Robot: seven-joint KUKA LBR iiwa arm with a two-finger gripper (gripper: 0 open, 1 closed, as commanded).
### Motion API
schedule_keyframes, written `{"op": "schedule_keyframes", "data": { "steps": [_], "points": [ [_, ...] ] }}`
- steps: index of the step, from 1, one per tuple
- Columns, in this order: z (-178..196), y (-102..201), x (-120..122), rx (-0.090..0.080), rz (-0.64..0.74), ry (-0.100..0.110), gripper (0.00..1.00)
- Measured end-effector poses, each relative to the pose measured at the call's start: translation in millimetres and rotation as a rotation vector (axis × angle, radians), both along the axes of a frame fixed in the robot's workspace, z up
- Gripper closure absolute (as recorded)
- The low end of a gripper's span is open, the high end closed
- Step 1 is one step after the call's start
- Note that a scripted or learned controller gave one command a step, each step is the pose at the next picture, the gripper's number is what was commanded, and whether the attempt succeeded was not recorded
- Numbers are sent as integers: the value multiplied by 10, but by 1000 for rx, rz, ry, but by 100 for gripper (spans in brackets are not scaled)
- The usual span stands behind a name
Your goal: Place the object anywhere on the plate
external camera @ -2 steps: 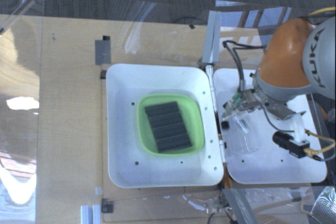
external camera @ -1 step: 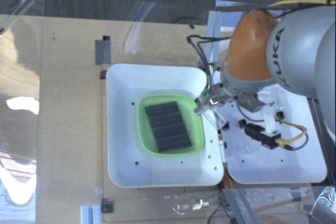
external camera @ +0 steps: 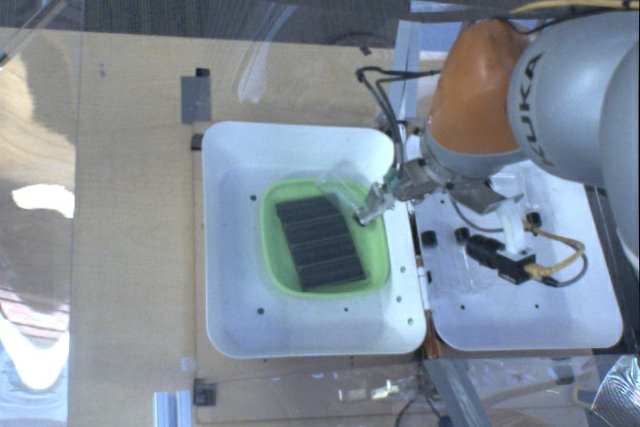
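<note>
The grey arm [external camera: 570, 85] bears the letters "KUKA" on its casing

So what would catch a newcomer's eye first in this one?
Probably the bulky grey arm with its orange band, looming in from the right over both white bins. Next, the bright green plate in the left bin, with a dark ribbed block lying on it and the pincer at the plate's upper right edge.

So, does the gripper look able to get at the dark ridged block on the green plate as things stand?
Probably yes. The gripper sits at the right rim of the green plate, beside the dark ridged block, whose top is uncovered.
</note>
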State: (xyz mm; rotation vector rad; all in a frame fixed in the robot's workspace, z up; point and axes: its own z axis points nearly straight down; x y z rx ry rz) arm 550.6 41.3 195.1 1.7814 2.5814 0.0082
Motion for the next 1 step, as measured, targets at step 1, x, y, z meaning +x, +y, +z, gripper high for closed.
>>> {"op": "schedule_keyframes", "data": {
  "steps": [1],
  "points": [
    [72,-421,459,-1,-6,-1,0]
  ]
}}
